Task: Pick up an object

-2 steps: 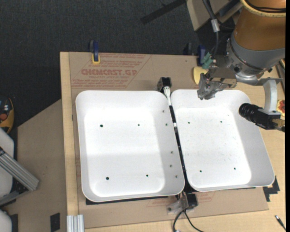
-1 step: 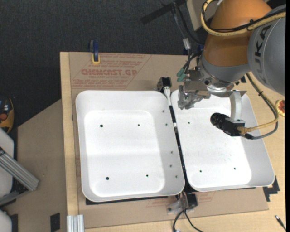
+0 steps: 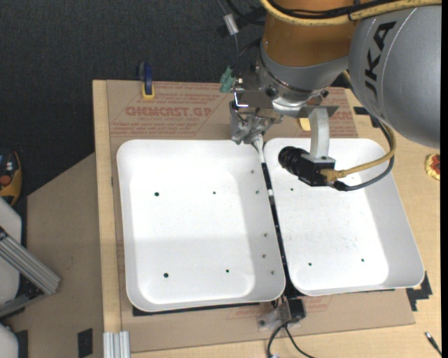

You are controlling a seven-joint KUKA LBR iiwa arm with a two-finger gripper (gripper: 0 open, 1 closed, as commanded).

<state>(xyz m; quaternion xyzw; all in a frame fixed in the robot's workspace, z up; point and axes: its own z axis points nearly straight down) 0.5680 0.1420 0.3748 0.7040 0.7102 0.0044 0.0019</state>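
My gripper (image 3: pixel 248 133) hangs under the grey wrist with its orange band (image 3: pixel 304 21), at the far edge of the bins. It sits just above the back right corner of the left bin (image 3: pixel 133 182), close to the seam between the two bins. Its metal tip is small and partly hidden by the wrist, and I see nothing between the fingers. A black cylinder (image 3: pixel 299 165) fixed to the arm, with a tan cable (image 3: pixel 364 170), hangs over the back left part of the right bin (image 3: pixel 392 231).
Both white bins rest on a brown board (image 3: pixel 175 105) with red print. A blue and yellow clamp (image 3: pixel 146 79) stands at the board's far left edge. Cables and a connector (image 3: pixel 283 314) lie at the front between the bins. Metal framing (image 3: pixel 28 266) sits at the left.
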